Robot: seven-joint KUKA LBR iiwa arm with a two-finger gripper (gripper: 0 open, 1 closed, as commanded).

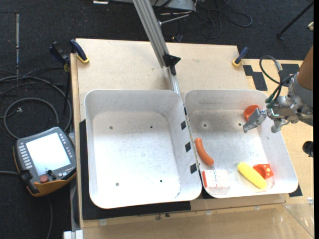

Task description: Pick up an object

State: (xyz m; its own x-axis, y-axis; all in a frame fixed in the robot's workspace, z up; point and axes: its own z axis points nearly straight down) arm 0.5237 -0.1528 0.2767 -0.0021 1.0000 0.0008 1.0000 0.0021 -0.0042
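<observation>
The right bin (pixel 219 101) holds several items. An orange-red sausage (pixel 204 152) lies near its left wall, and a white and red box (pixel 216 179) sits at the front. A yellow banana (pixel 251 176) lies next to a small red piece (pixel 264 171) at the front right. An orange object (pixel 250 110) rests near the right wall. My gripper (pixel 264 122) hangs over the right side of this bin, open, with nothing between its fingers. Its left finger (pixel 251 120) is just in front of the orange object.
The left bin (pixel 99 103) stands beside the right one. A slanted metal rail (pixel 152 26) runs from the back down to the bins' shared wall. A teach pendant (pixel 44 159) lies on the floor at left. Clamps (pixel 79 51) hold the board's back corners.
</observation>
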